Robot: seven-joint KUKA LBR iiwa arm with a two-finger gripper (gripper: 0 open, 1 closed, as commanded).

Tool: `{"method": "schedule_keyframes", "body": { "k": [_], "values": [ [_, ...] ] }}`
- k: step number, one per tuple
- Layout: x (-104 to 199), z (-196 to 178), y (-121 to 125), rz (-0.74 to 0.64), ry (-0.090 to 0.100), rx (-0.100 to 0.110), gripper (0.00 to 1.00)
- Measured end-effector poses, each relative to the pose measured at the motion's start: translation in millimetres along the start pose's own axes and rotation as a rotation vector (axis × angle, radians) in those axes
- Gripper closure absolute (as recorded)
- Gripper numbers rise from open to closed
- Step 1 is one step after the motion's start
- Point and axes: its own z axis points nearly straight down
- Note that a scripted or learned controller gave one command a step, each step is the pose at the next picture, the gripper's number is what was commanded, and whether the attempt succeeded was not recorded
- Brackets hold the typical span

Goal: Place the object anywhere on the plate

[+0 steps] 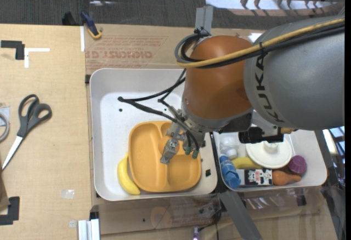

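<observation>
Claw (171,150) hangs over yellow plate (145,165); can't tell its state. Risk: banana (125,178), wedged under plate's edge, could slip w/ poor grip.

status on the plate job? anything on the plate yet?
Done: nothing visibly placed; the yellow divided plastic plate in the left white bin looks bare. In hand: the two-finger gripper hangs over the plate; no object seen between its fingers. Left: the placement itself. A yellow banana lies against the plate's edge, off the plate.
</observation>
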Motion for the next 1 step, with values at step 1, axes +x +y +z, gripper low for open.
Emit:
{"method": "schedule_keyframes", "body": {
  "k": [1],
  "values": [
    [-0.2, 0.0, -0.3, 0.001, 0.0, 0.0, 0.0]
  ]
}}
